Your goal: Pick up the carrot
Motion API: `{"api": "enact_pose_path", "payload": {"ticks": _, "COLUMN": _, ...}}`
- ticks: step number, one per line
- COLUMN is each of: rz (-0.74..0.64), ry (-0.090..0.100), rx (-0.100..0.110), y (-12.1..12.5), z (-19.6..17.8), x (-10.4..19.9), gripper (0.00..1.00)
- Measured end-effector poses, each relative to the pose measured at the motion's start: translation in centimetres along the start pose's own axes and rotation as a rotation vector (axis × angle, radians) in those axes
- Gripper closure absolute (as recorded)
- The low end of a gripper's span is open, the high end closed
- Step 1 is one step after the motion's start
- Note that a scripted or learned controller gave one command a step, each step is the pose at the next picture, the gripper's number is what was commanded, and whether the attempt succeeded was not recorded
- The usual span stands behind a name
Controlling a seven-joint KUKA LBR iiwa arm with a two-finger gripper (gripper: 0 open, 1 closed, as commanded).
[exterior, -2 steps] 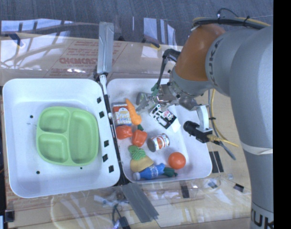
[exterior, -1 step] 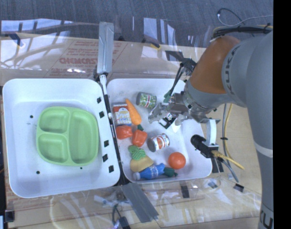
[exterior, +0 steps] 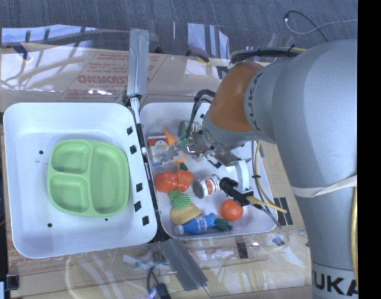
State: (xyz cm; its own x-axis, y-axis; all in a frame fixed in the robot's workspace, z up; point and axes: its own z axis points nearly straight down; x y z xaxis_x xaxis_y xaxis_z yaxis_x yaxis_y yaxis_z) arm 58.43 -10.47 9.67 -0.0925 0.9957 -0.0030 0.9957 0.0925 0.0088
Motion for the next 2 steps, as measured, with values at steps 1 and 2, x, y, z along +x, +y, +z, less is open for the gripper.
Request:
{"api": "enact_pose_path", "payload": {"ticks": 1, "rz": 0.022, "ry": 0.004, "rx": 0.009, "y": -3.2, "z": -9.7, "x": 4.0, "gripper": 0.00}}
{"api": "enact_pose_path", "payload": {"ticks": 2, "rz": 0.082, "ry": 0.000, "rx": 0.001, "y": 2.5, "z": 0.0, "x": 0.3, "gripper": 0.00}}
